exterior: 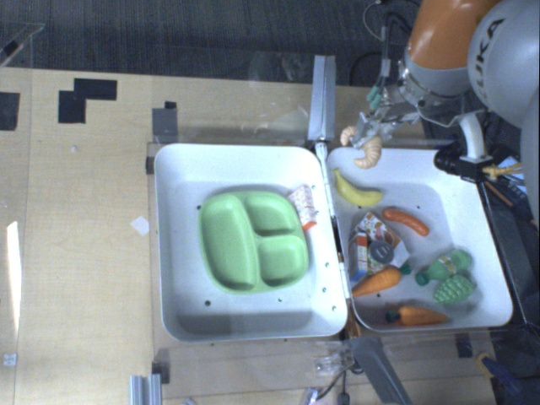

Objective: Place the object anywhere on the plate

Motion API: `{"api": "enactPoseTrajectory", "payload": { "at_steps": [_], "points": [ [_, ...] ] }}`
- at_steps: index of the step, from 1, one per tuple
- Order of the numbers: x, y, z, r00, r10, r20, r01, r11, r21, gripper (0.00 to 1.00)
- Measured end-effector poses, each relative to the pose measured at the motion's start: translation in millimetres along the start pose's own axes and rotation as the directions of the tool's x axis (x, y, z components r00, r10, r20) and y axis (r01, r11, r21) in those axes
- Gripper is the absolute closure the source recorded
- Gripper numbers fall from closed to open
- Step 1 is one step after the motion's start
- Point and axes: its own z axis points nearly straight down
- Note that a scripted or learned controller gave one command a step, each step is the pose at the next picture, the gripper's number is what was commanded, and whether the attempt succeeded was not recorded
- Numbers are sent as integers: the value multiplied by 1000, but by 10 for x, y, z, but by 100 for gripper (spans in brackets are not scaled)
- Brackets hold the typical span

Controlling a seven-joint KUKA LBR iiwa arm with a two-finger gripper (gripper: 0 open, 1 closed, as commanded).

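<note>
Green plate sits in the left bin, a small wrapper against its right edge. I see the hand over the far rim of the right bin, its fingers pinching a pale croissant that hangs just above the bin's back left corner. Below it lie a banana, a sausage, a packet, two carrots and green toys.
</note>
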Motion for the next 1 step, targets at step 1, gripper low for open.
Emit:
{"api": "enactPoseTrajectory", "payload": {
  "at_steps": [1],
  "points": [
    [779, -214, 510, 999, -39, -3, 39, 999, 4, 100]
  ]
}}
